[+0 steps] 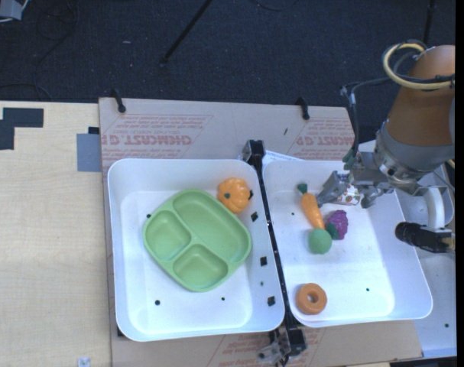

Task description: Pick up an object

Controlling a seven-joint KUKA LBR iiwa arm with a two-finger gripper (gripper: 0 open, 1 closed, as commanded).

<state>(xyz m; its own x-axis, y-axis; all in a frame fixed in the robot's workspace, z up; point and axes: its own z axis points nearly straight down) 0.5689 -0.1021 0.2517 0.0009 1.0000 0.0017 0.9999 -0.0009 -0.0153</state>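
Hovering pincer (345, 192) just right of carrot (313, 209), not touching.

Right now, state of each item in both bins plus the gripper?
green divided plate: flat in left bin, compartments bare
orange pumpkin toy: left bin, at plate's rim
carrot: lying flat, right bin
purple grapes: beside green ball
donut: flat, right bin
gripper: over right bin, holding nothing

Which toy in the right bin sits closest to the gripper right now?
The carrot: its green-topped end lies just left of the gripper. The purple grapes, green ball and donut sit farther toward the front.
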